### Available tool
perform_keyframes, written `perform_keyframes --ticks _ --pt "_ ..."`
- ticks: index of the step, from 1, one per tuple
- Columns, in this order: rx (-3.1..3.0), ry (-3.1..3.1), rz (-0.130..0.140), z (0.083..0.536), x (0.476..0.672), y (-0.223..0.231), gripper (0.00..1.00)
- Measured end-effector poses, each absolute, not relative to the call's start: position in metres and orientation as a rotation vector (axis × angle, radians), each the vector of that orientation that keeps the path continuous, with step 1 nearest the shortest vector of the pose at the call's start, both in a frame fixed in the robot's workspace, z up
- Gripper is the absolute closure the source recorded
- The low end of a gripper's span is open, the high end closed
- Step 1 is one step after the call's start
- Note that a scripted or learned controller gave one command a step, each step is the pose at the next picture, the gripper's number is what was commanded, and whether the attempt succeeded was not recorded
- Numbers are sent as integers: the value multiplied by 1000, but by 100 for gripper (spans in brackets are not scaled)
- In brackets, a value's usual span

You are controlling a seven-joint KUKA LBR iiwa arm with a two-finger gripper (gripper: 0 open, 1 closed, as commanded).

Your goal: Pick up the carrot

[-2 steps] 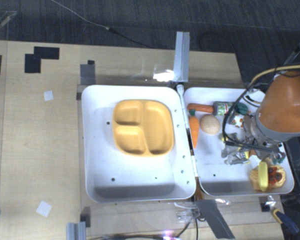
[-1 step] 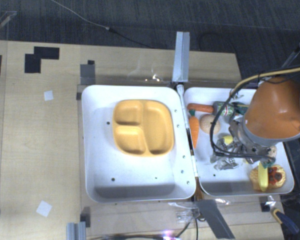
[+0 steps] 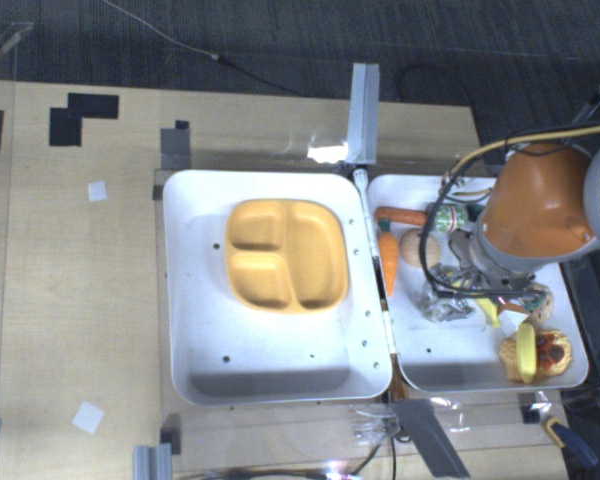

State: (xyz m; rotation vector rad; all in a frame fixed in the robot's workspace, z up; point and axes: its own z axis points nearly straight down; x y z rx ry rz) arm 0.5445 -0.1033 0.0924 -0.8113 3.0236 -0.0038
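The carrot [image 3: 388,262] is a small orange tapered piece lying lengthwise against the left wall of the right bin [image 3: 450,366]. My gripper [image 3: 448,304] hangs low over the middle of that bin, a short way right of the carrot and a little nearer the front. It is not touching the carrot. The grey arm with its orange band [image 3: 536,204] reaches in from the right and hides part of the bin behind it.
The left bin [image 3: 195,298] holds a yellow divided plate [image 3: 285,254]. In the right bin lie an orange-red stick [image 3: 400,215], a beige round piece [image 3: 413,248], a green-and-white bottle [image 3: 458,218], a yellow banana [image 3: 525,352] and a red-brown item [image 3: 552,352].
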Motion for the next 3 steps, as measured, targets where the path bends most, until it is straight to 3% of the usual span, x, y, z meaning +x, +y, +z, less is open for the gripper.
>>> perform_keyframes --ticks 1,2,3 --pt "-1036 2947 -17 92 510 -156 100" --pt "-1131 2921 -9 118 504 -183 100" --pt "-933 2982 -17 263 496 -171 100"
